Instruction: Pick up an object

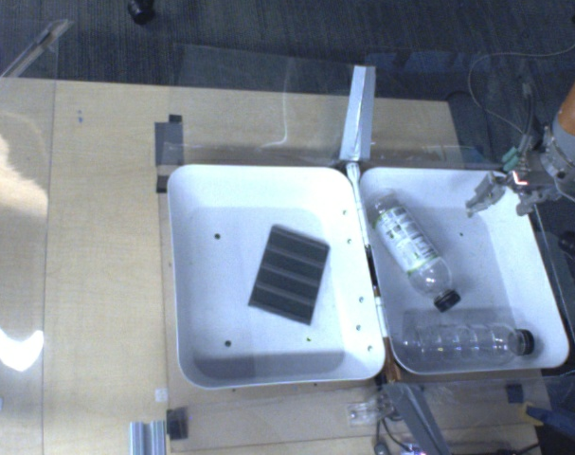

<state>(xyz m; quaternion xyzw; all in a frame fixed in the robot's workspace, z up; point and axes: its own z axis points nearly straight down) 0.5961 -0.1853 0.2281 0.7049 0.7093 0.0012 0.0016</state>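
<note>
A dark grey ribbed rectangular pad (288,273) lies flat in the left bin (202,207). Two clear plastic bottles with black caps are in the right bin (533,263). One bottle (412,243) lies diagonally in the middle. The other bottle (462,341) lies along the front wall. My gripper (504,195) hangs over the right bin's far right corner, apart from both bottles. It is open, and nothing is between its fingers (482,195).
A metal divider post (358,117) stands behind the seam between the bins. Cables (505,93) hang near the arm at the upper right. The wooden bench (79,254) stretches out to the left under a clear sheet.
</note>
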